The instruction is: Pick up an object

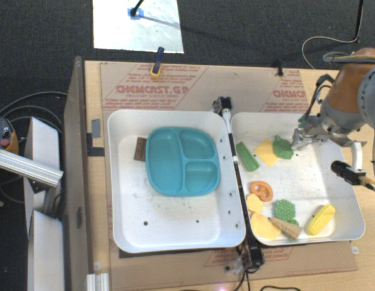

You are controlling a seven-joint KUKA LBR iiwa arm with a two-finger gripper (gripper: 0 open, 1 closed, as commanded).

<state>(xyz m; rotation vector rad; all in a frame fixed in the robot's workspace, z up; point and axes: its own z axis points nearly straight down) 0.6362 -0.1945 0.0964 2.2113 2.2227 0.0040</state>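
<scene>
A small dark green piece (283,147) lies in the right bin (342,193), in its upper part, touching the right edge of a yellow block (266,153). The claw (298,137) sits just to the upper right of that green piece, its tip low over the bin floor and very close to it; whether the two touch cannot be told, nor how the claw is set, since its tip is too small and dark to read.

Taking the green piece as the landmark: a light green stick (247,156) lies to its left, past the yellow block, near the bin's left wall. Below it is an orange ring (261,190), and further down a green bumpy round (284,210), a pale yellow slab (263,223) with a tan wedge (286,227) over it, and a yellow corn-like piece (320,219) toward the lower right.

Well to the left, the left bin (130,223) holds a teal divided plate (182,161) with a small brown block (140,149) beside its left edge.

The grey arm (351,99) reaches in from the right, above the landmark.
</scene>
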